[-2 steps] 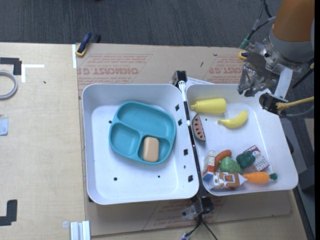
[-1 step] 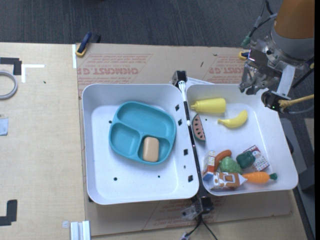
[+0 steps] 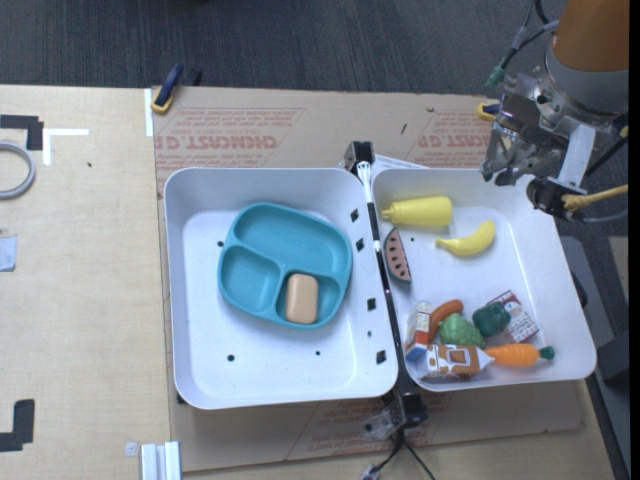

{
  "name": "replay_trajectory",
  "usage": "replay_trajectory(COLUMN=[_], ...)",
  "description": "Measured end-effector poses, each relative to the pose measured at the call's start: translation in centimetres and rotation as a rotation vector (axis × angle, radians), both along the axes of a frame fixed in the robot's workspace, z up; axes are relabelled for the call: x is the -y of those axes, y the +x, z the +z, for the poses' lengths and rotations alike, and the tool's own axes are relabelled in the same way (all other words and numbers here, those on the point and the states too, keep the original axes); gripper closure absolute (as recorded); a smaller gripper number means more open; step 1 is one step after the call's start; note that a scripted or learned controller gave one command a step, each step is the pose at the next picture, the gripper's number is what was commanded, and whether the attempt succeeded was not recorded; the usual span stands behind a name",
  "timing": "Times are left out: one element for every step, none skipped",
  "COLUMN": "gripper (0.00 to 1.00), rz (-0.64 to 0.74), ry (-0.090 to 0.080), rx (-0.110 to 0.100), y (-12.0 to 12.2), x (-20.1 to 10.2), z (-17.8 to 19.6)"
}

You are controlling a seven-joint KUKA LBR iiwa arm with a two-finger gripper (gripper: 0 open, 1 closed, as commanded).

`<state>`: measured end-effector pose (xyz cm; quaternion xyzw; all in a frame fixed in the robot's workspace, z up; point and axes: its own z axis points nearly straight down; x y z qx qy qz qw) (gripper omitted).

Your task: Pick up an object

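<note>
The hand (image 3: 512, 163) is seen at about two o'clock in the camera view, above the far right corner of the right shallow white plastic bin (image 3: 560, 258); whether it is open or closed cannot be told, and nothing is seen held in it. The nearest candidate is judged to be the curved yellow plastic toy banana (image 3: 468, 240), lying in the far half of that bin, just beside the yellow squeeze bottle (image 3: 418, 211), which lies at its eleven o'clock. The banana is expected to be light, stiff and somewhat slippery; a hold across its thick middle, square to the curve, would be advised. A red watermelon slice (image 3: 398, 256) rests at the bin's left wall. In the left bin, a tan bread-like block (image 3: 301, 298) lies in a teal divided plate (image 3: 262, 258).
</note>
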<state>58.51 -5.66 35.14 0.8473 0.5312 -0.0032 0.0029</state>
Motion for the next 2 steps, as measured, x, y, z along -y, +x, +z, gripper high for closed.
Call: replay_trajectory(gripper=[1.00,1.00], rz=[0.004,0.216], ry=[-0.001,0.008], rx=[0.000,-0.001], y=[0.1,-2.3], x=[0.0,-2.9], z=[0.9,-15.9])
